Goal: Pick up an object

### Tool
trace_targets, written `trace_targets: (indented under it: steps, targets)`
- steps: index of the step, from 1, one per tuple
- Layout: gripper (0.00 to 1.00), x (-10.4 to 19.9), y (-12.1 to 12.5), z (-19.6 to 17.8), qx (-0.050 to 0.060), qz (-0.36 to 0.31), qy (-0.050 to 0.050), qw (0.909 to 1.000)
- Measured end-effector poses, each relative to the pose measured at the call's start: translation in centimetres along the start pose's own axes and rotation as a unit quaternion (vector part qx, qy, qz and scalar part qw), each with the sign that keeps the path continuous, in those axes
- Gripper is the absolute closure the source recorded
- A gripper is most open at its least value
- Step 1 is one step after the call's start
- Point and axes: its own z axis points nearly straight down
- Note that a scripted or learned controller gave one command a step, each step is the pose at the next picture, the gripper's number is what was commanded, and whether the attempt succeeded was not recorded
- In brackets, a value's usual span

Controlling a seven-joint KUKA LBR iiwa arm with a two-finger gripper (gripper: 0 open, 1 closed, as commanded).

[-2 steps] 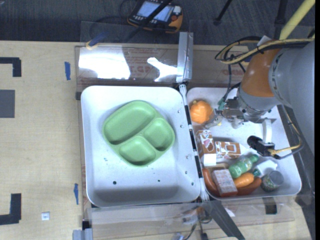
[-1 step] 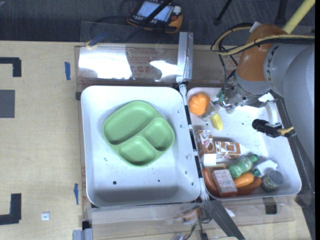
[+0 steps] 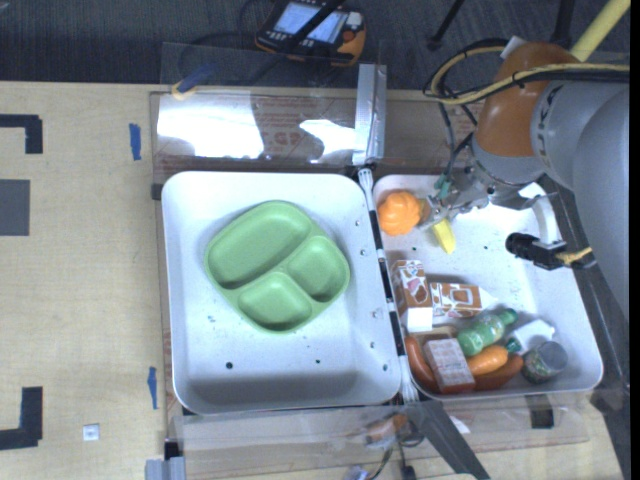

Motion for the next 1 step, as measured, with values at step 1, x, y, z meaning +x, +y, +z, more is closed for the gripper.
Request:
trace_targets:
  steps: [1]
  targets:
    - [1.00,5.32,1.54,-9.00,-0.006,-0.001,0.001,1.0000]
